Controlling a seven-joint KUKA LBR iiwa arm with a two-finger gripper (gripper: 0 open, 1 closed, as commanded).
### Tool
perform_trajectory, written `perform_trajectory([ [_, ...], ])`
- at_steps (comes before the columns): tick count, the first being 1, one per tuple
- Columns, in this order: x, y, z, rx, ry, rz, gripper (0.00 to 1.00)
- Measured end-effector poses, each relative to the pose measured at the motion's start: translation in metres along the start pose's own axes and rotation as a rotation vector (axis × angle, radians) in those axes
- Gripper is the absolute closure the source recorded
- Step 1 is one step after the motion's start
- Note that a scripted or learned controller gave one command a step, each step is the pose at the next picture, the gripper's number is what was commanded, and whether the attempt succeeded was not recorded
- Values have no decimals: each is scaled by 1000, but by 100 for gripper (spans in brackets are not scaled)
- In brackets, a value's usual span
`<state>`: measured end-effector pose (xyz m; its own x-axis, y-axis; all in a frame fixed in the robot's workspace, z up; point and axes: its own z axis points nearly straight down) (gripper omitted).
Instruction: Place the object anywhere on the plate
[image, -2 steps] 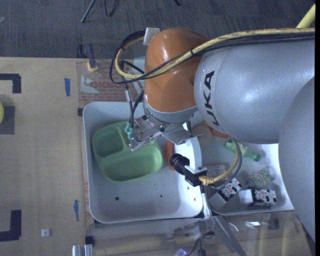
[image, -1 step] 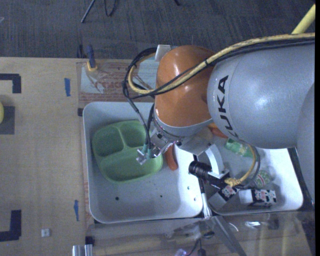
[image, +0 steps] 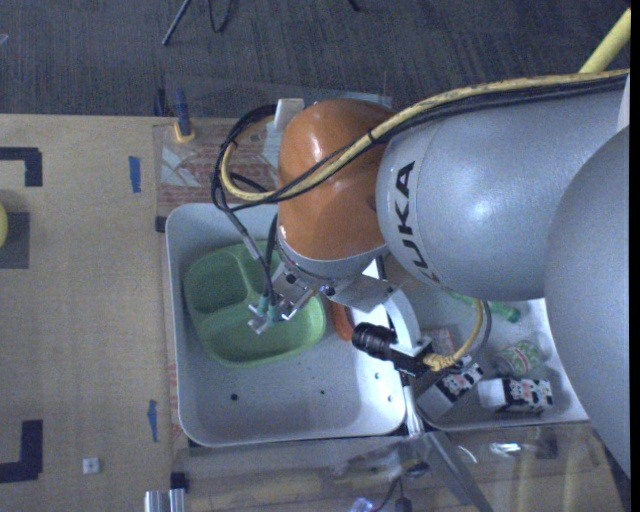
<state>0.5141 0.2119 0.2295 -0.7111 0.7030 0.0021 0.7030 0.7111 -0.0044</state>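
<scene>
Nearest the lens, grey KUKA arm with orange band (image: 330, 180) crossing in from right. Below it, two-finger gripper (image: 268, 318) low over the pale green sectioned plastic plate (image: 225, 290) in the left white shallow bin (image: 290, 410). Jaw state: cannot tell; nothing visible between them. Orange object (image: 342, 322) just beside plate's right edge, partly hidden. Right bin (image: 560, 400): black-and-white patterned small items (image: 525, 392), greenish round piece (image: 520, 355).
</scene>
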Motion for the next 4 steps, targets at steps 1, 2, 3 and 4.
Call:
perform_trajectory([
  [1,-27,-76,29,-1,0,-41,100],
  [2,-51,-41,21,-3,-2,180,100],
  [3,-52,-40,14,-2,-2,180,100],
  [4,-109,-127,14,0,1,303,100],
])
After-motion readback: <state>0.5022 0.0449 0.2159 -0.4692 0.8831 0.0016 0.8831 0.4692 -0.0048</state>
